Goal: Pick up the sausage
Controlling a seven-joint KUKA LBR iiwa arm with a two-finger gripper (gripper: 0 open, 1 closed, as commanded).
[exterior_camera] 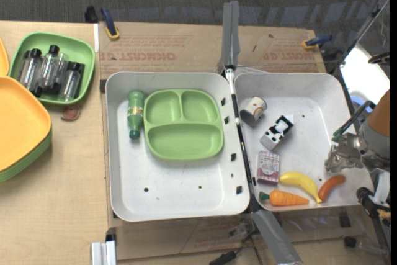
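Claw point(340, 157) at right bin's point(310, 87) right wall, grip state unclear, nothing seen held | small orange-red sausage point(331, 187) near-right, just below claw, beside yellow plastic banana point(300, 183) | risk: descent clips wall or grabs banana instead

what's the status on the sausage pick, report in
Pincer at right bin's right edge, just above sausage, nothing held. Sausage lies near the front wall. Banana lies close on its left; carrot beyond.
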